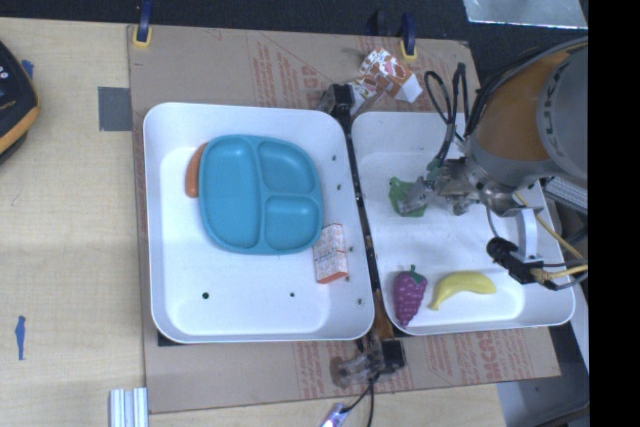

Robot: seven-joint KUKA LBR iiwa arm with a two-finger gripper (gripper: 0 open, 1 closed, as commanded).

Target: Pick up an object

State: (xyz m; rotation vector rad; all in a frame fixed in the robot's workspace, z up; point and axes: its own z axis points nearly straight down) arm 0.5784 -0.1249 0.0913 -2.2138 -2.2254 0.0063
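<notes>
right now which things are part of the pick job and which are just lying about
Job: gripper; green toy at its tip; purple grapes; banana.

Lying about: blue divided plate; orange item under it; small packet; wrapper outside the bins.

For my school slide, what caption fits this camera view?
Robot gripper reaches a green toy in the right bin, near grapes and banana.
</notes>
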